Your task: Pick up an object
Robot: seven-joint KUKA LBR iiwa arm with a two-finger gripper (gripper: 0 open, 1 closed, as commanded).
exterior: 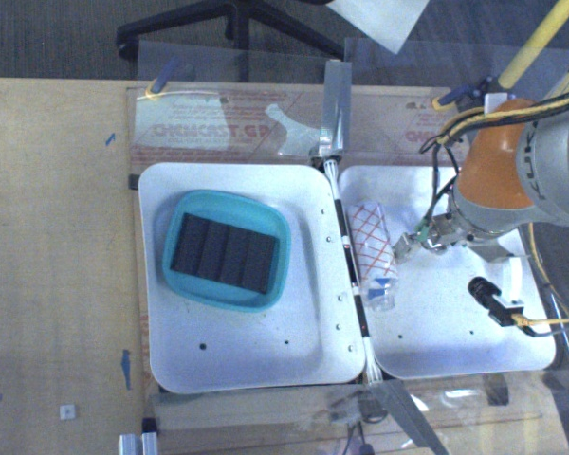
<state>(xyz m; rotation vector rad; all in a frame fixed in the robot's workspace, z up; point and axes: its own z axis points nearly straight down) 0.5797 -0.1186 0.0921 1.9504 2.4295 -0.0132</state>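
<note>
While we look down on the bench (57,254), two white bins sit side by side. Our arm (512,164) reaches over the right bin (455,349), likely lowering for a pick. Our fingers (410,245) hang low there; we cannot tell whether they are wide or narrow. Far beyond them, the left bin (237,349) holds a teal tray (226,249). Just beside the fingertips, toward the divider, lies a red-checked packet (372,245), seemingly the target, not gripped.
</note>
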